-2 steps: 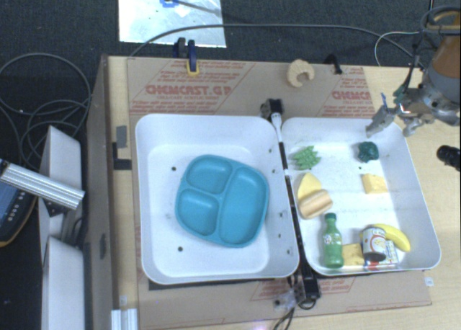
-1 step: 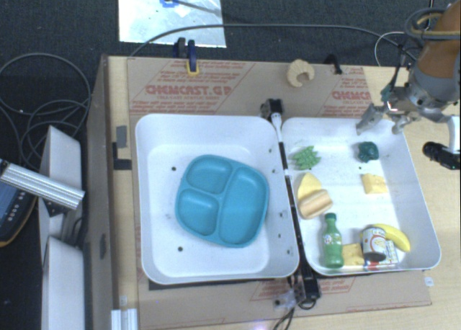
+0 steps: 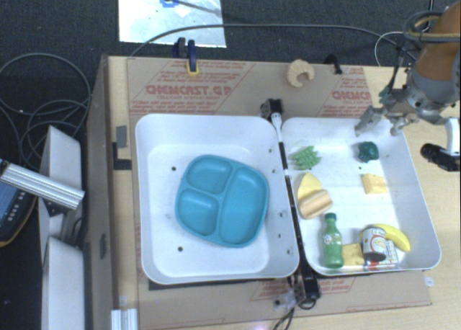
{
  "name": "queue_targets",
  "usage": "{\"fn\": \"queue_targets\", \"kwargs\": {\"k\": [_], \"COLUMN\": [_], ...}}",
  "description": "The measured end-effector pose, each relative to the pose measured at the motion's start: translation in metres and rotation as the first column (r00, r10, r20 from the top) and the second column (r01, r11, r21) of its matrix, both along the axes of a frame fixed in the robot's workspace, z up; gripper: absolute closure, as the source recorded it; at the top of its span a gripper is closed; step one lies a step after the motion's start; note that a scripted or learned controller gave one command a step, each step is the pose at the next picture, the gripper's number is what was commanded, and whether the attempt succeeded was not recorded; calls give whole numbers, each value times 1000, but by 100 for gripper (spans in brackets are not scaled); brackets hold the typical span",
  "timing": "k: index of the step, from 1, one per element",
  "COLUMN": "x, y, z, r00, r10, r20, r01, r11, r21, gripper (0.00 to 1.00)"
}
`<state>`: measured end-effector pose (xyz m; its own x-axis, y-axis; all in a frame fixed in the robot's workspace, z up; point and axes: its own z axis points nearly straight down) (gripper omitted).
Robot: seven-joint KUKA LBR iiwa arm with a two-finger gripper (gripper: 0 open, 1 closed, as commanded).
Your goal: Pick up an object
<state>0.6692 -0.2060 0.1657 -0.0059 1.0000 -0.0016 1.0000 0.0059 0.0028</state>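
A grey robot arm's gripper point(image 3: 382, 121) hovers with fingers spread and holding nothing above the far edge of the right bin point(image 3: 421, 199). Just below it lies a dark teal lump point(image 3: 368, 151), likely the nearest target. The approach seems underway; next it must descend and close.

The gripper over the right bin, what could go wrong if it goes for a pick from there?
1. The gripper hangs open over the right bin's far edge, just above the dark teal object; that piece is small and lumpy, so the fingers may close beside it or push it away.
2. Near the front, the green bottle, can and banana are crowded together, so a grasp there might knock a neighbour.
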Motion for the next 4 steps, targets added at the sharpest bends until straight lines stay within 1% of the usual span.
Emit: {"fn": "queue_targets", "kwargs": {"k": [1,2,3,4], "x": [-7,-5,-5,0], "y": [0,0,0,11], "z": [-51,-38,-38,-81], "r00": [1000,1000,1000,1000], "r10": [-3,0,1,-1], "r20": [-2,5,4,-1], "r01": [3,0,-1,1], "r11": [1000,1000,1000,1000], "r21": [1,-2,-2,1], "gripper": [0,100,0,0]}}
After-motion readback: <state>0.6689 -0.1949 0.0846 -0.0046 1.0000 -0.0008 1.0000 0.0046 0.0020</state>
